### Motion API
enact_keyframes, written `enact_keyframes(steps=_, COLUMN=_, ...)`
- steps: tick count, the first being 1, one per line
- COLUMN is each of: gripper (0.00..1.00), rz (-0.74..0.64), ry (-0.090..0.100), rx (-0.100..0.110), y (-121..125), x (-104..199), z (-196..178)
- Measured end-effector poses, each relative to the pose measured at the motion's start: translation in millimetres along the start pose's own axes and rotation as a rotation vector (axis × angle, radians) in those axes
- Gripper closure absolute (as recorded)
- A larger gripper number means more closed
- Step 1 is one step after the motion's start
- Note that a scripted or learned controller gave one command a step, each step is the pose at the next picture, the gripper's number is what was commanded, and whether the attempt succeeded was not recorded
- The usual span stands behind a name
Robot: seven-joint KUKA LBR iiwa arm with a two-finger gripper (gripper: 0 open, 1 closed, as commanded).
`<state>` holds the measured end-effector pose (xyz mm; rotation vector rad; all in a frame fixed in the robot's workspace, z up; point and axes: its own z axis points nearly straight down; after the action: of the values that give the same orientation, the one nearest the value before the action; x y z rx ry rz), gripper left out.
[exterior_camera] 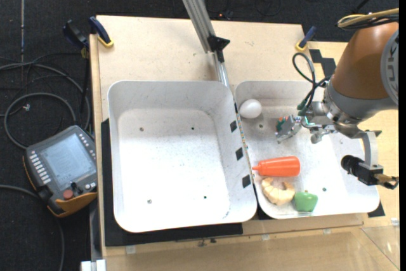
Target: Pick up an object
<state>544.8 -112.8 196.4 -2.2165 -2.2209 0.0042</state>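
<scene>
You are looking at a bench point(165, 51) carrying two shallow white bins side by side. Going from the left, the left bin point(127, 95) is contributing nothing to this pick. Everything of interest is sitting in the right bin point(358, 203).

Against that bin's left wall, near its far corner, a white egg-shaped object point(250, 109) is lying by itself. Further along the same wall, toward the near edge, an orange carrot-like piece point(278, 166) is lying crosswise. Just beside it on the near side, a pale ring-shaped item point(278, 191) is resting, and a small green object point(306, 201) is sitting next to that, close to the bin's near rim.

The gripper point(288, 127) is hanging over the middle of the right bin, between the white piece and the orange one, with the arm point(365, 73) reaching in over the bin's right edge. Whether its tips are spread or pressed together, I cannot tell; nothing is showing between them.

My judgement: you are looking at an early stage. No object is lifted, all four are lying in the bin, and the descent, closing and lift are all outstanding. The orange piece, smooth and rounded, is appearing the nearest candidate.
</scene>
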Motion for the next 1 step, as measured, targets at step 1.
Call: enact_keyframes(steps=1, gripper=0.0, rz=0.002, ry=0.0, rx=-0.004, y=0.9, x=-0.2, z=-2.1)
